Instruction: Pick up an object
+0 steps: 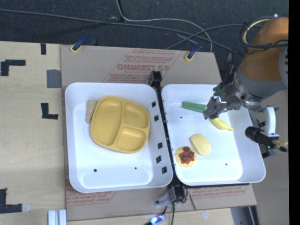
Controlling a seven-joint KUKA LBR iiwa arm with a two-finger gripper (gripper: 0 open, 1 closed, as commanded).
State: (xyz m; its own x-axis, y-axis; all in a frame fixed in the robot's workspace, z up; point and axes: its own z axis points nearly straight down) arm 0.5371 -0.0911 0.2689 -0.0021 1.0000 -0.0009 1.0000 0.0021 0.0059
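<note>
**Yellow banana piece under the gripper in the right bin**

The yellow banana-shaped piece (222, 123) lies in the right bin (243, 170), upper right part, long axis slanting from upper left down to lower right, its narrower tip pointing toward the bin's right wall.

Biggest first: the cardboard sheet (140, 64) sits beneath both bins, clipped at its top edge. The left bin (112, 177) carries a yellow divided plate (120, 123), three compartments, tilted a little, with a tan sponge-like block (90, 110) tucked at its left rim. Over to the grey and orange arm (265, 55), coming in from the right, wrist low over the right bin.

The gripper (212, 110) hangs just above the banana piece's upper end, beside the tip of a green stick (193, 106) lying nearly level, pointing left. Fingers are dark and bunched together; spread or pinched, I cannot tell.

Lower down, a pale yellow oval piece (201, 144), and touching it, a small round tart with red and dark topping (186, 156).
</note>
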